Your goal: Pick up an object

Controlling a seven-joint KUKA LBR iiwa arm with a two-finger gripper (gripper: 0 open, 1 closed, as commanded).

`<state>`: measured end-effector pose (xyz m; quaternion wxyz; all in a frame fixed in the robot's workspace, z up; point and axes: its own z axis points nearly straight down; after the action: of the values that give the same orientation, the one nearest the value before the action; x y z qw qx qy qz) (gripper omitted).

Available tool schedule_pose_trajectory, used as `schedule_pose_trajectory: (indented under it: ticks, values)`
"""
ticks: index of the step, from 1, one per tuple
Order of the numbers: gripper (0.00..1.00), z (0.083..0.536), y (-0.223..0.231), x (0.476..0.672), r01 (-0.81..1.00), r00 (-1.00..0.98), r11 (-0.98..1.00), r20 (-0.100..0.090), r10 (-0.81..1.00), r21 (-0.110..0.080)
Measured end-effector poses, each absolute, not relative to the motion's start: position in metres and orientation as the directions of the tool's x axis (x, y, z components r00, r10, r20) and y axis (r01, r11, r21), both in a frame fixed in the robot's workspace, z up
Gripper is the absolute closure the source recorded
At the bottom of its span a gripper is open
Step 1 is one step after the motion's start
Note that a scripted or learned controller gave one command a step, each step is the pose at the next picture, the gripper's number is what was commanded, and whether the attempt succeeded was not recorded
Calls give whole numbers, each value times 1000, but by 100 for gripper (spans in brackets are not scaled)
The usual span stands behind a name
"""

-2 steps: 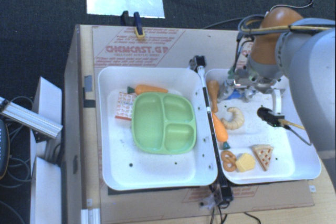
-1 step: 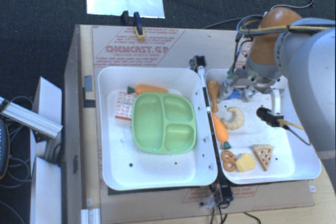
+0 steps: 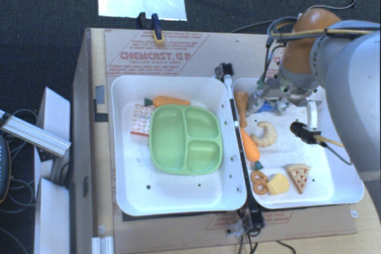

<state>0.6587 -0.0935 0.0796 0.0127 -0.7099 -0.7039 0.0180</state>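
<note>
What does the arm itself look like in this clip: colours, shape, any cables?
The arm is bulky and rounded, light grey, with an orange band above the wrist. Thin cables loop beside the band. Below sits a grey metal gripper assembly with a blue part; its fingers are too small to make out.

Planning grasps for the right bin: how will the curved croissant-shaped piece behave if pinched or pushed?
The croissant looks like moulded plastic, so probably stiff and light. Its glossy, rounded crescent may slip from the pincer or spin if pushed. It lies close to the carrot, which would likely get nudged.
</note>
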Motion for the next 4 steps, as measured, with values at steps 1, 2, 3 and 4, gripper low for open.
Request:
schedule_pose_trajectory:
  ticks: [1, 2, 3, 4]
  values:
    - [0, 79, -97, 659, 999, 9, -9, 2, 1000, -45]
    - [0, 79, -96, 659, 999, 8, -8, 1, 1000, -45]
    - [0, 79, -95, 659, 999, 8, -9, -4, 1000, -44]
    - [0, 80, -94, 659, 999, 9, -9, -6, 1000, -44]
